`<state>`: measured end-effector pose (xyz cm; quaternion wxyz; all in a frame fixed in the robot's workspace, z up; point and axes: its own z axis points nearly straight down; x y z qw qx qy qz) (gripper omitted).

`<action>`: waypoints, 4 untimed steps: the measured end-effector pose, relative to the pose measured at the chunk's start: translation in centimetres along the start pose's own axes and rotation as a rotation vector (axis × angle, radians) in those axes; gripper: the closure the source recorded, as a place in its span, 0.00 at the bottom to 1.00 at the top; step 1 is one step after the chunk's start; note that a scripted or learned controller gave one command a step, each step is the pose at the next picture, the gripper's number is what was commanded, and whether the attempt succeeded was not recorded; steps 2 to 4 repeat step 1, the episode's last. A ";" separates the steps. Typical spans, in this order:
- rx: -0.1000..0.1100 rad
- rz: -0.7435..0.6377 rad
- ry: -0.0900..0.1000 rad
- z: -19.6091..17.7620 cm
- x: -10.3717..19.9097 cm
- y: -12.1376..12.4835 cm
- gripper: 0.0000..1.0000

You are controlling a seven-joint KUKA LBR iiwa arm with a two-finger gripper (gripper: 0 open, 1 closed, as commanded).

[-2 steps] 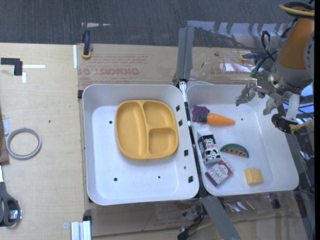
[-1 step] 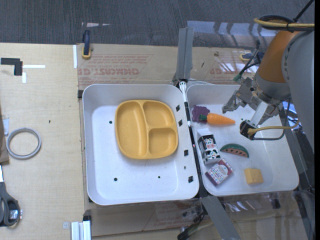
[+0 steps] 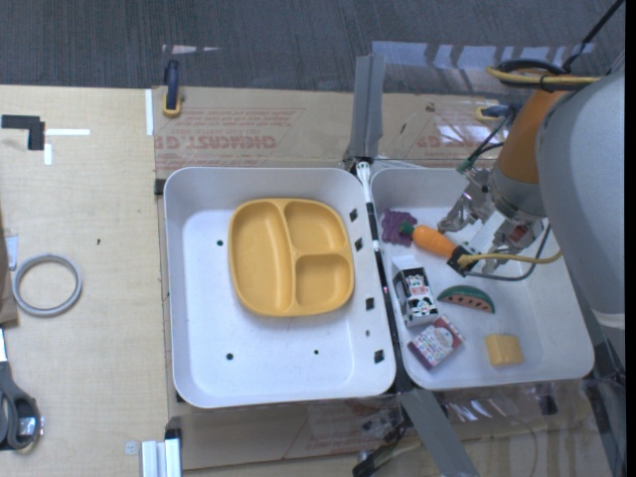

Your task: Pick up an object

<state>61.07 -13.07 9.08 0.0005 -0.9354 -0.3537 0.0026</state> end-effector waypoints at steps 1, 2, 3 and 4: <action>-0.001 0.395 0.002 -8.2 0.1 2.1 0.00; -0.001 0.395 0.002 -8.2 0.1 2.1 0.00; -0.001 0.395 0.002 -8.2 0.1 2.1 0.00; -0.001 0.395 0.002 -8.2 0.1 2.1 0.00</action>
